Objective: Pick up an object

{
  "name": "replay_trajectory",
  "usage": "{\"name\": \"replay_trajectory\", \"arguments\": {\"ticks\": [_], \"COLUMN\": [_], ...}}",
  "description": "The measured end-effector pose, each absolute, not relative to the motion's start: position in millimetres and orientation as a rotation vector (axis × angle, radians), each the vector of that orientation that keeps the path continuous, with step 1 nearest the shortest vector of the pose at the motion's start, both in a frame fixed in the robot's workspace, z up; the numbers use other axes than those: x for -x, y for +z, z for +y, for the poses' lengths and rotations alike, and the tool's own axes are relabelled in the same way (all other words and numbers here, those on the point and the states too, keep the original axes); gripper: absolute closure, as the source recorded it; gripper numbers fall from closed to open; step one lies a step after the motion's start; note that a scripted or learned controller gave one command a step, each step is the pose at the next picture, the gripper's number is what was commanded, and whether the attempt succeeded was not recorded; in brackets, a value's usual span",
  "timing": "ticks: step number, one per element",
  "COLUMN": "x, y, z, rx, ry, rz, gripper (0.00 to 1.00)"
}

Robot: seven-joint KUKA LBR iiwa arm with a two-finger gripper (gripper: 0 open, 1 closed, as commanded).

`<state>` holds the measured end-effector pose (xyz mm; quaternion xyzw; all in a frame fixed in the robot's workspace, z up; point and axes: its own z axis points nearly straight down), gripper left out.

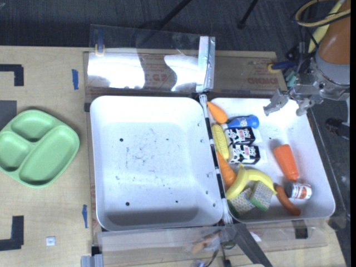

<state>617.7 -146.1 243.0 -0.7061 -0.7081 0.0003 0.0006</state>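
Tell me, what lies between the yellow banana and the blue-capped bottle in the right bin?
In the camera view, two black-and-white cartons lie between the banana and the blue-capped bottle.

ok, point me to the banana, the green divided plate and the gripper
banana point(251, 178), camera view, middle of its curve.
green divided plate point(39, 148), camera view, ridge between compartments.
gripper point(288, 105), camera view, midway between its fingertips.

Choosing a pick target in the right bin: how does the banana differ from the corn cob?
The banana is curved and smooth, while the corn cob is straight with a ridged, kernelled surface. The banana lies in the bin's near half, leaning on other items; the corn cob lies along the left wall of the right bin, further back. Both are yellow and elongated.
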Motion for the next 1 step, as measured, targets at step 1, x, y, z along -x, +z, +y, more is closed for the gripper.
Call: {"name": "replay_trajectory", "arguments": {"ticks": [1], "x": [-558.6], "y": [169.7], "z": [-148.5], "rx": [2.262], "ry": [0.001], "rz": [-2.179], "gripper": [0.0]}}
